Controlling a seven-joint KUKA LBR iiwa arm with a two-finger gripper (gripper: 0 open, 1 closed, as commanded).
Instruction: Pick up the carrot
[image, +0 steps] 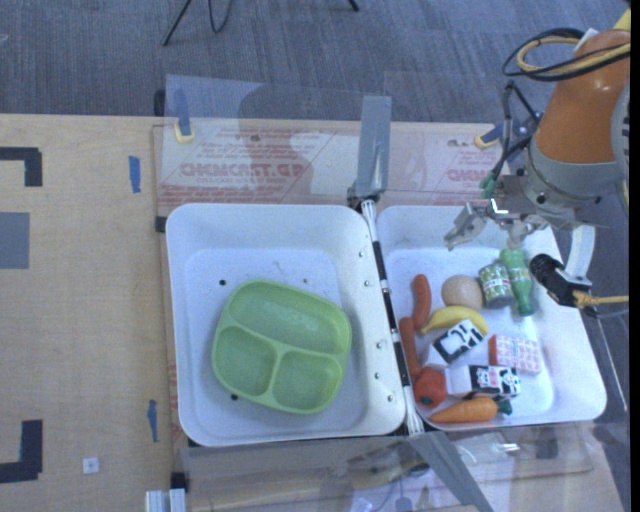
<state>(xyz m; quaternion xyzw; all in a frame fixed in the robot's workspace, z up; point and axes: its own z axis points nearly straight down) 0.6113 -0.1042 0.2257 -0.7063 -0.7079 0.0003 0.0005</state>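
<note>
Approach step, by my reading: nothing grasped yet.

Left bin (190, 250): one green divided plate (281, 346).

Right bin (580, 385), the landmark: crowded with toy food. Arm above its far end; claw (490, 228) hangs there, prongs spread, nothing between them.

Carrot (466, 409) lies flat at the right bin's near edge, touching a red tomato (431, 384), just beside a cow-print carton (494, 379).

Next move likely calls for travel to that near edge, then a careful descent amid clutter.

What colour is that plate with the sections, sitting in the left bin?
Light green. The divided plate shows plainly in the camera view, lying in the left white bin.
</note>
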